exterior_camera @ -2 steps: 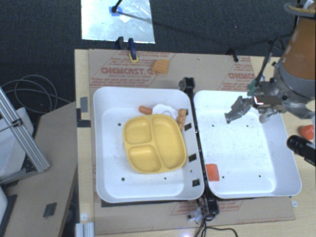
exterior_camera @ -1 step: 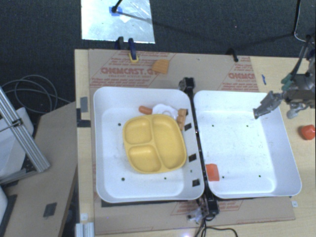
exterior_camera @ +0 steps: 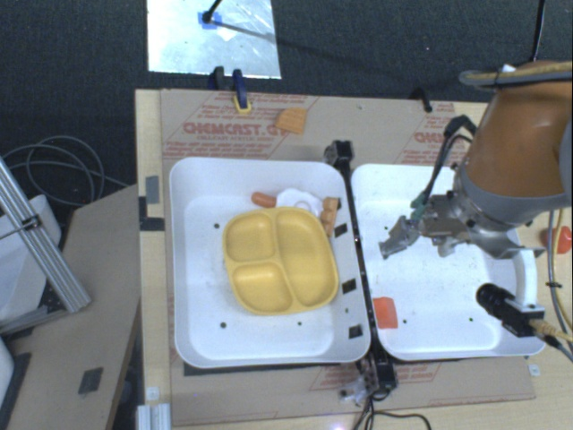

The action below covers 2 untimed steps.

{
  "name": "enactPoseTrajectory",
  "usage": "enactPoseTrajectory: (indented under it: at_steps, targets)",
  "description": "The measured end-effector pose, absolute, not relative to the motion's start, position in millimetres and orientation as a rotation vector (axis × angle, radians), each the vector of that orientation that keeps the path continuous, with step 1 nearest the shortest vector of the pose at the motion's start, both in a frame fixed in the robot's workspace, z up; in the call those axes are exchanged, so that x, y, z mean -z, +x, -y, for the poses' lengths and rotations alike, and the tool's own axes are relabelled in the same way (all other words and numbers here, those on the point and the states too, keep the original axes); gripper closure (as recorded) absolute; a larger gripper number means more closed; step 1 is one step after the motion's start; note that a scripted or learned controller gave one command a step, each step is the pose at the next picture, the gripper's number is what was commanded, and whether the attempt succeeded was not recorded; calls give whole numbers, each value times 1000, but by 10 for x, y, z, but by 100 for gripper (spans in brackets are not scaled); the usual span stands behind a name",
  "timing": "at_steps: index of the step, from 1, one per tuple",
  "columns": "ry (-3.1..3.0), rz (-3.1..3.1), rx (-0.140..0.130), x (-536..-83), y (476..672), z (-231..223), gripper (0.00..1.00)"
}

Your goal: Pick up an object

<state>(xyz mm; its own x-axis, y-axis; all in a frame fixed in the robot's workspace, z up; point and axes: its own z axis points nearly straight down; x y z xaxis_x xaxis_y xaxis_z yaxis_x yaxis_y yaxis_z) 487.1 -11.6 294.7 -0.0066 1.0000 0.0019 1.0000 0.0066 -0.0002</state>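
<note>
My gripper (exterior_camera: 418, 245) hangs over the middle of the right bin (exterior_camera: 448, 343), open, with nothing between its fingers. A small orange-red block (exterior_camera: 384, 311) lies on that bin's floor near its front left corner, below and to the left of the gripper. The left bin (exterior_camera: 201, 330) holds a yellow divided plate (exterior_camera: 278, 261). Behind the plate lie an orange sausage-shaped piece (exterior_camera: 263, 200), a white object (exterior_camera: 299, 202) and a small tan block (exterior_camera: 329, 213).
A black divider with clips (exterior_camera: 351, 240) runs between the two bins. A black cylinder on a white bracket (exterior_camera: 504, 307) sits over the right bin's front right part. An orange wedge (exterior_camera: 291, 119) and a blue-and-yellow clamp (exterior_camera: 240, 92) lie on the cardboard behind the bins.
</note>
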Motion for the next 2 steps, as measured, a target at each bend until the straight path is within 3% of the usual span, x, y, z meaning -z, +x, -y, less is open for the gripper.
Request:
enactPoseTrajectory:
  at_steps: [1, 2]
  targets:
    - [-2230, 2224, 5, -3749, 4870, 1031, 0]
    - [-2213, 2221, -5, -2592, 4961, 696, 0]
